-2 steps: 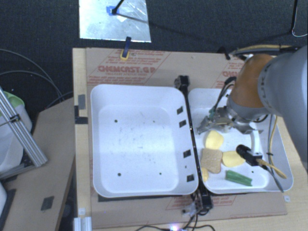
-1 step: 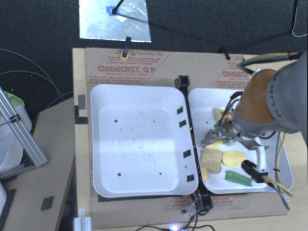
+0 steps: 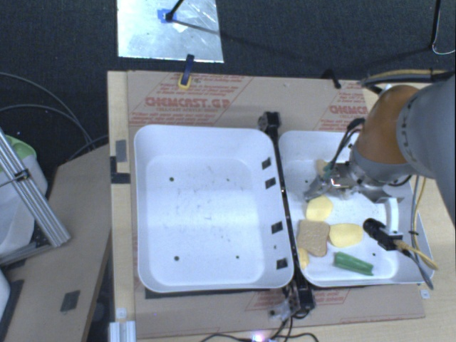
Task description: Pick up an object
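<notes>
The right bin (image 3: pixel 399 273) holds several small things. A pale yellow piece (image 3: pixel 319 208) lies near its middle, with a tan bread-like slab (image 3: pixel 313 237) just below it. To the right of the slab sits a yellow oval piece (image 3: pixel 345 234), and a green pod-like piece (image 3: pixel 353 263) lies by the front wall. A small yellow bit (image 3: pixel 304 257) rests against the left wall. My gripper (image 3: pixel 322 186) hangs low in this bin, just above the pale yellow piece, and a small pale object (image 3: pixel 324 167) sits right behind it. Nothing shows as held.
The left bin (image 3: pixel 142 212) stands beside the right one, with a black clipped divider (image 3: pixel 279 198) between them. Both rest on a cardboard sheet (image 3: pixel 214 95). The grey arm with its orange band (image 3: pixel 385 123) covers the right bin's back right part.
</notes>
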You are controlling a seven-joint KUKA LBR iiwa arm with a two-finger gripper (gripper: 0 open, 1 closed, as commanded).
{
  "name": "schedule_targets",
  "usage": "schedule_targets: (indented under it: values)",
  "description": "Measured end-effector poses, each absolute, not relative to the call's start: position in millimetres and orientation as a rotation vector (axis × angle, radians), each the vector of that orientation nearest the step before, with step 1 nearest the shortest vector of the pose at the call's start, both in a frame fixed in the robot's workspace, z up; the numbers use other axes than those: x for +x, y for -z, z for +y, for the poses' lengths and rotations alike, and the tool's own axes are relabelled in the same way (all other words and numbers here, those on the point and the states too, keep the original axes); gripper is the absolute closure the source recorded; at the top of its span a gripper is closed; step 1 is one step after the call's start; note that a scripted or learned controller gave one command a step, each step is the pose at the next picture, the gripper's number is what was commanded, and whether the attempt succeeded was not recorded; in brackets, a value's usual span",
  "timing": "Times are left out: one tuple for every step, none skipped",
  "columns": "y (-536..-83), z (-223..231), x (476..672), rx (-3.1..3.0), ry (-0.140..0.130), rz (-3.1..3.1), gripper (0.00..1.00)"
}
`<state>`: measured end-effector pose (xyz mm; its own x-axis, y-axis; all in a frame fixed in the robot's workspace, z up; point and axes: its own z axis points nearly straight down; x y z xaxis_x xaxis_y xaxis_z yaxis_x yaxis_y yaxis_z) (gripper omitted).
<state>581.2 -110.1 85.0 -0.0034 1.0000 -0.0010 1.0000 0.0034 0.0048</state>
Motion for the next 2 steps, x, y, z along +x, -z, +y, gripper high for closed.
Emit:
schedule_targets:
  values:
    - [-84.3, -88.7, 573.3, 2.217, 0.0, 2.227, 0.0]
    - [-95.1, -89.0, 573.9, 2.216, -0.003, 2.226, 1.0]
